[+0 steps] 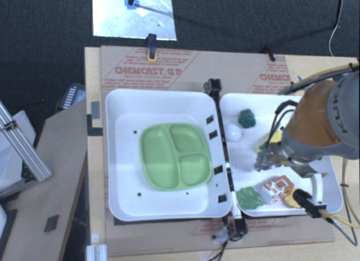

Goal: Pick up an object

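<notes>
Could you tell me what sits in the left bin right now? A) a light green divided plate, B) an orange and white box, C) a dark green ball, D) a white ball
A: the light green divided plate lies flat in the left bin, with three compartments showing.

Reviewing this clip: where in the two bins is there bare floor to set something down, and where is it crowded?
Left bin: bare floor rings the green divided plate, widest along its left wall and far edge. Right bin: a small bare patch lies between the white ball and the green lump. The near edge is crowded with the orange-and-white packet, and the arm covers the right side with the tool.
</notes>
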